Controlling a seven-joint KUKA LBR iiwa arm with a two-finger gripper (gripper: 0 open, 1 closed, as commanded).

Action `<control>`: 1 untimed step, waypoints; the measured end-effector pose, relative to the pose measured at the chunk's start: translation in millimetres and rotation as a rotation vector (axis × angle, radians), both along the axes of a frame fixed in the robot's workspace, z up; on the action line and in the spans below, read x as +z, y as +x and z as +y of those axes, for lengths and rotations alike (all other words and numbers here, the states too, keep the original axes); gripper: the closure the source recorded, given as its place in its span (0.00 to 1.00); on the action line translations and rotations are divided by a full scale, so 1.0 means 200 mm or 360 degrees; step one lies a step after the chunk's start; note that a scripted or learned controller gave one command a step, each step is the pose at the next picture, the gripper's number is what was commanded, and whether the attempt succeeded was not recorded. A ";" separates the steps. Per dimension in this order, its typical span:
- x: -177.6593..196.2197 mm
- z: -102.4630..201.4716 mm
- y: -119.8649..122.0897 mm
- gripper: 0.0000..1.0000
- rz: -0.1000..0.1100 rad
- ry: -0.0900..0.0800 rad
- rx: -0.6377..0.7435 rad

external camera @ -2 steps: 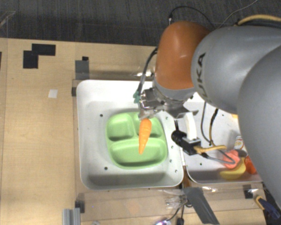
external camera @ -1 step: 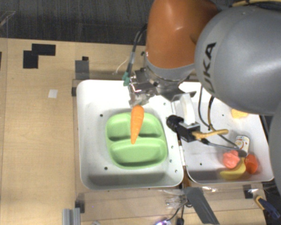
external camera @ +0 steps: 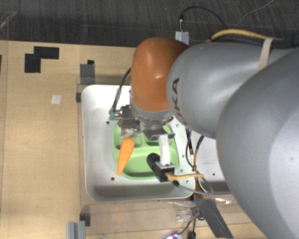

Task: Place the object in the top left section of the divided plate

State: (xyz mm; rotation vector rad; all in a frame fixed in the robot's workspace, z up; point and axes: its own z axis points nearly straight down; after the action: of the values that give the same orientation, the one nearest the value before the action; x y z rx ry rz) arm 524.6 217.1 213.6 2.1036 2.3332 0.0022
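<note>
Grey arm (external camera: 249, 113) nearest, looming at right. From left: bare desk (external camera: 35, 148), white bin (external camera: 97, 133), green divided plate (external camera: 139, 166). Orange carrot (external camera: 124, 156) lying in plate's left side, just below-left of end effector (external camera: 139, 129), long axis steep, tip down. Finger state: cannot tell.

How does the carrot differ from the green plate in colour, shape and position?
The carrot is orange; the green plate is bright green. The carrot is a narrow cone that tapers toward its lower end; the plate is broad and shallow. The carrot lies over the plate's left edge, while the plate rests flat in the white bin. Both sit below the arm's wrist.
</note>
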 end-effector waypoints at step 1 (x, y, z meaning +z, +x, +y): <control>0.57 -0.40 0.05 1.00 -0.0008 0.0001 0.0304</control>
State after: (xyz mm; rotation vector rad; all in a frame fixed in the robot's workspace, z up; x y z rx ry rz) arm 535.1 138.1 327.8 1.8695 2.5205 0.0082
